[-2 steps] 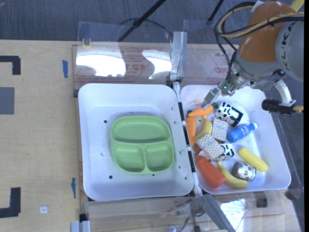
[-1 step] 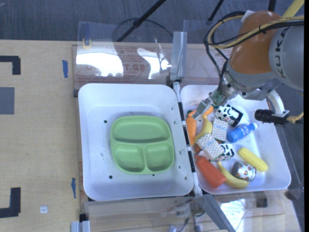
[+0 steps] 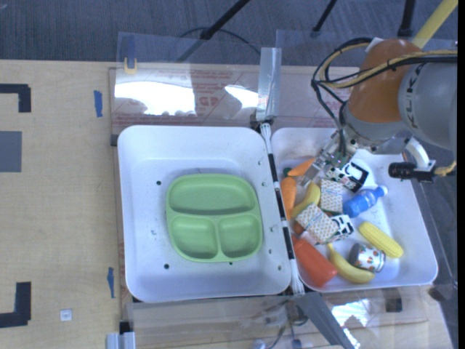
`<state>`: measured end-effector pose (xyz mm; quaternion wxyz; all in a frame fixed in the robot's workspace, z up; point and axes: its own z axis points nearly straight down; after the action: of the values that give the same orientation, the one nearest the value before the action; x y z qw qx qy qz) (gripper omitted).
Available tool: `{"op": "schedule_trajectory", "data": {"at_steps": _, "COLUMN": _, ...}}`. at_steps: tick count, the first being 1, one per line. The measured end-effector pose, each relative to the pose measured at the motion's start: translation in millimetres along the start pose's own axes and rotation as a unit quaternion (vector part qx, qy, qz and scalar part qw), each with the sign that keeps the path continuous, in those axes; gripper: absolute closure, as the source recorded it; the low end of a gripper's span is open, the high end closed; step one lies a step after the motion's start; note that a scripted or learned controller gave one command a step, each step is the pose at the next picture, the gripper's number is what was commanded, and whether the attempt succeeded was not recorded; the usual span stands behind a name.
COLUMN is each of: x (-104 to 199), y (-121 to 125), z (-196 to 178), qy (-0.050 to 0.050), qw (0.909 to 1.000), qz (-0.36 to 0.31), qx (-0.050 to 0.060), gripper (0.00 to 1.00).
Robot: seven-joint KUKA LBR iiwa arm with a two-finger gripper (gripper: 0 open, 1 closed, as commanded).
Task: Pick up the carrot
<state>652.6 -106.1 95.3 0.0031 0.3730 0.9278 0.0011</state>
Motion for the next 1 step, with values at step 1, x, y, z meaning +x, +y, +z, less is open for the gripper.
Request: {"op": "schedule_trajectory", "data": {"at_steps": 1, "x": -1.6, "y": 0.6, "z": -9.3, "qy": -0.004, "qw": 1.0000, "qz": 0.001, "qx": -0.003, "gripper": 1.00}}
